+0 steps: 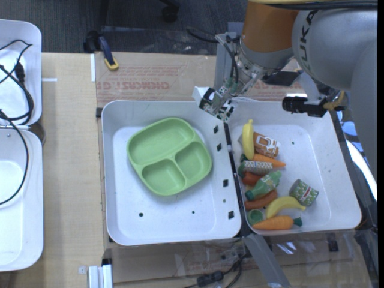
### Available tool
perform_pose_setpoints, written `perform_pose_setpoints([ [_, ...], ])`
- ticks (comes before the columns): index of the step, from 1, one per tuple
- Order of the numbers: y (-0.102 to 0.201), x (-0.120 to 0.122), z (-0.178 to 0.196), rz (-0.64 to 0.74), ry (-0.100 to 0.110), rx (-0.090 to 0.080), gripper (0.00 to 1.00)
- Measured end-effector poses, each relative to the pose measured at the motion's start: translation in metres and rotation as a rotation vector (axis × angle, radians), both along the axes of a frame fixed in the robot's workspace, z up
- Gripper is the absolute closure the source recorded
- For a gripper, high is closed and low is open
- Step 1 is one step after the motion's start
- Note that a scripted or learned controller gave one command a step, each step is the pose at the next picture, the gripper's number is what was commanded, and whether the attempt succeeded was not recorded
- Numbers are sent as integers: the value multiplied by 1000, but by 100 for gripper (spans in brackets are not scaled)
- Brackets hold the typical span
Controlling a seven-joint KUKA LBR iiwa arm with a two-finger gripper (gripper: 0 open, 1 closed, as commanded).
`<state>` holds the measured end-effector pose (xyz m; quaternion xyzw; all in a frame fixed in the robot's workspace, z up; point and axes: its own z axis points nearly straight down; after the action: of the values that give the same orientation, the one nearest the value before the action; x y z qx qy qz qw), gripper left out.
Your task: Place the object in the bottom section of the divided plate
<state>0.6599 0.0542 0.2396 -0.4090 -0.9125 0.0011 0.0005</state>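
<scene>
Gripper [219,105] hangs over the far end of the rim shared by the two bins; finger spacing and any load cannot be made out from this angle. Green divided plate [170,155] lies in the left bin [120,221], toward its far-left part, all sections bare. Toy food pile [267,182], including bananas, carrots and a bottle, sits along the right bin's [336,179] left edge.
</scene>
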Motion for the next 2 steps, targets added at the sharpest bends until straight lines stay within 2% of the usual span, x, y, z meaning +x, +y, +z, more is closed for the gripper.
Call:
perform_pose_setpoints([
  [1, 43, -15, -53, -76, 4, -1, 100],
  [2, 97, -20, -30, -23, 1, -1, 100],
])
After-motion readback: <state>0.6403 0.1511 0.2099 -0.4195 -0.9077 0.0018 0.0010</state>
